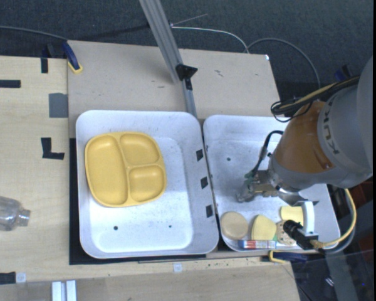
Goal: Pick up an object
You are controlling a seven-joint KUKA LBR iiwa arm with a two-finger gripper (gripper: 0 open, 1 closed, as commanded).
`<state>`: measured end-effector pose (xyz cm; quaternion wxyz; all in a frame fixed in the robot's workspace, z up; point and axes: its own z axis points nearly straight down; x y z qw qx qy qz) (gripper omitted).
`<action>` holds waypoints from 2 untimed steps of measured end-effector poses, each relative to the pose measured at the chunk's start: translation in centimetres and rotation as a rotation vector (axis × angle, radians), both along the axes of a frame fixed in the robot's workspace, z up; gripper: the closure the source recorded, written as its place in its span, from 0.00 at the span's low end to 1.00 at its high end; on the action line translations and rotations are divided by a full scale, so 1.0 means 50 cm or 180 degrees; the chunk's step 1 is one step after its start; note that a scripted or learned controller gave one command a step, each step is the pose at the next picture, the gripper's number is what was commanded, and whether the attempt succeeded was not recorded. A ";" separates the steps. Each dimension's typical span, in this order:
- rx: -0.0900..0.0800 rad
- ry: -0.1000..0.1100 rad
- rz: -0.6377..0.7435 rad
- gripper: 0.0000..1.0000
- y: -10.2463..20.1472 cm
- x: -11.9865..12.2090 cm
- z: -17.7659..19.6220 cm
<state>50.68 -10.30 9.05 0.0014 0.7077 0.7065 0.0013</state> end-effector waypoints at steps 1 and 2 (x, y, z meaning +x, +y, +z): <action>-0.0008 -0.0004 0.0001 1.00 0.022 -0.042 0.000; 0.0004 -0.0009 0.0026 1.00 0.122 0.026 0.204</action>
